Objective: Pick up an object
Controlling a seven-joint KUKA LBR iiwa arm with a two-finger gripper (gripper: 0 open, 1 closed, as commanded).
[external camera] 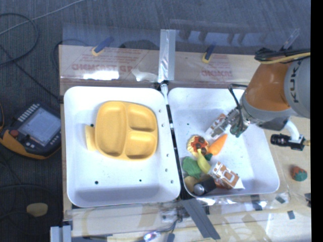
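Two white bins noted. My fingers (pixel 228 126) hover over the right bin (pixel 262 170), spread apart, holding nothing. Carrot (pixel 218 144) lies just beside them; banana (pixel 203 161), box (pixel 225 176) crowd nearby. Yellow tray (pixel 126 130) fills the left bin (pixel 81 185).

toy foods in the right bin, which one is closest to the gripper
The orange carrot. It lies just below-left of the gripper, at the top of the pile; the yellow banana and green piece lie farther down.

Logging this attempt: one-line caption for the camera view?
Gripper hovers above carrot and toy-food pile in right bin; yellow divided tray lies in left bin.
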